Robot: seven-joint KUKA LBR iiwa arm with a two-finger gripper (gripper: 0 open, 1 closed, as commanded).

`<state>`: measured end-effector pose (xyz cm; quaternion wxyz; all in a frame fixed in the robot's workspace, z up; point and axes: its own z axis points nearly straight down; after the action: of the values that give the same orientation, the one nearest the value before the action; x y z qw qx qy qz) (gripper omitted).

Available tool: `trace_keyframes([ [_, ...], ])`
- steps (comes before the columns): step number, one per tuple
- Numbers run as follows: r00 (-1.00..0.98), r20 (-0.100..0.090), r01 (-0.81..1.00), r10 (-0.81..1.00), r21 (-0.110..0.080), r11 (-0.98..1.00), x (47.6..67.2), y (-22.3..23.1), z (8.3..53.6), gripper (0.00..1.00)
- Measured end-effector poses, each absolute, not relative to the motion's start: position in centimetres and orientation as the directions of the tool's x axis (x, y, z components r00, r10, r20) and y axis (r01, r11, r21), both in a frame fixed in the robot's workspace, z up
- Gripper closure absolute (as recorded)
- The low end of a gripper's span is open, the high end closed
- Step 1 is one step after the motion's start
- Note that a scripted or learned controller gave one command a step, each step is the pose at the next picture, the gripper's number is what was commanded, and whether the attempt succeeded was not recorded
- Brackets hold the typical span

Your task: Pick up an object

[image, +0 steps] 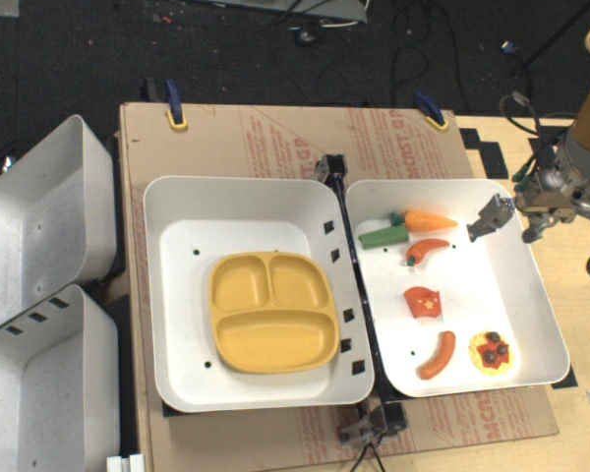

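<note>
The fingers (508, 220) were spread wide and held nothing, up over the right bin's (531, 283) far corner. The carrot (431, 221) lay near them, touching a green piece (383, 234). I'd come straight down on its middle. A red pepper (425, 251) sat close, maybe in the way

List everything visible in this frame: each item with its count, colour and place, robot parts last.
bins: 2, white, side by side on the bench
divided tray: 1, yellow, left bin
carrot: 1, orange, right bin, top
green piece: 1, green, left of carrot
chili: 1, red-orange, below carrot
red piece: 1, red, right bin, middle
sausage: 1, orange-red, right bin, bottom
pizza piece: 1, yellow with dark toppings, right of sausage
gripper: 1, grey, open, over right bin's upper right edge, holding nothing
</note>
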<state>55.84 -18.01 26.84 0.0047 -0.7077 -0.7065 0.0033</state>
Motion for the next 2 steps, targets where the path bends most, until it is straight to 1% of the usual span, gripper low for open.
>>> trace_keyframes([
  [1, -0.001, -0.001, 1.0, 1.0, 0.0, 0.001, 56.1, -18.0, 27.4, 0.0],
  [2, 0.0, 0.001, 1.0, 1.0, -0.006, 0.0, 56.8, -17.9, 21.4, 0.0],
])
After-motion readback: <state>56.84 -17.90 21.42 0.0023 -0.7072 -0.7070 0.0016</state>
